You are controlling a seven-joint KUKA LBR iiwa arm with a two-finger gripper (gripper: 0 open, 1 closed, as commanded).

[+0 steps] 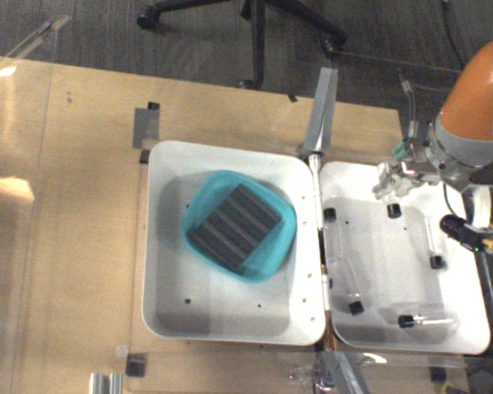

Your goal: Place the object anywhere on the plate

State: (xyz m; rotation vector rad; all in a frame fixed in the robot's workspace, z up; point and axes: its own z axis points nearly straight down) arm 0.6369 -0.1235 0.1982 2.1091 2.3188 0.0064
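**Ribbed block sits on plate, left bin; arm over right bin**

The dark grey ribbed block [237,227] lies flat on the teal plate [202,199], roughly centred and turned at a slant to the bin walls. Four or five raised ridges run along its top. Teal rim shows on all sides of the block, widest at upper left and right.

The plate rests on the floor of the left bin [153,261], toward its upper half, clear of the walls. White floor shows below it.

The right bin [465,332] sits just beside the left one, rims touching along the middle. It holds a few small black pieces and some clear, hard-to-read items near its lower edge.

The gripper [399,175] hangs over the upper edge of the right bin, well apart from block and plate. Open or closed: cannot tell, too small and cluttered. Nothing visibly held.

The arm's orange band [483,83] is at upper right. An office chair base [254,14] stands on the carpet beyond the bench [54,262].
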